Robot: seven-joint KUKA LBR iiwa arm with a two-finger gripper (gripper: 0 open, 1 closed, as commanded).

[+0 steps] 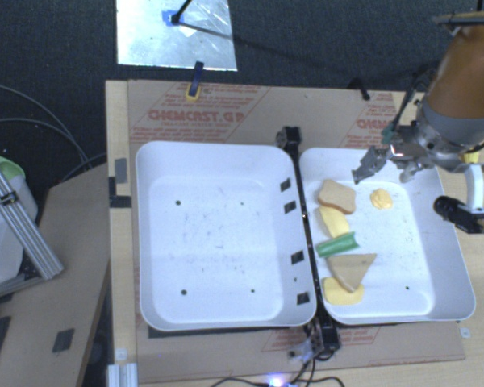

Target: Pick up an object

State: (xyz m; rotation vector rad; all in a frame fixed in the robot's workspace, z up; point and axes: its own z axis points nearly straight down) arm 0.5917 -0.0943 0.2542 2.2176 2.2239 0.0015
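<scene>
The grey two-finger claw (385, 161), fingers spread and holding nothing, is hovering over the right shallow white plastic bin (444, 285), just above a tan bread-shaped toy (337, 196) and a small round yellow piece (381, 198). Descending between them risks closing on air.

The arm (466, 79) is cut off by the right edge. Part of the yellow round piece (343, 293) is hidden beneath the tan wedge (352, 269). The end effector's (385, 161) fingers are too small to be read.

Arm (466, 87) reaches in, hand (377, 164) angled down-left.
</scene>
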